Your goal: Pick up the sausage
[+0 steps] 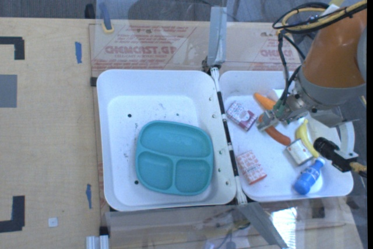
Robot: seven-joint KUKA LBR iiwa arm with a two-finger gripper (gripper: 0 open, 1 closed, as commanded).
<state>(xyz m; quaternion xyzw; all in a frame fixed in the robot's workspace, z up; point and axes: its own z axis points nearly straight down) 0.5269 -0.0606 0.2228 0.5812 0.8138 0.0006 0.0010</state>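
Sausage (278,136) lies in the right bin (341,188), at the gripper's (271,120) five o'clock, touching it; jaw state cannot be told. Crowding carrot (265,101) and banana (305,138) risk a wrong pinch.

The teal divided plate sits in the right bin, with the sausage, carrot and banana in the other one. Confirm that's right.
Not quite. The camera view shows the teal divided plate in the left bin, not the right. The rest holds: the sausage, carrot and banana lie in the other bin, the right one, where the tool is working.
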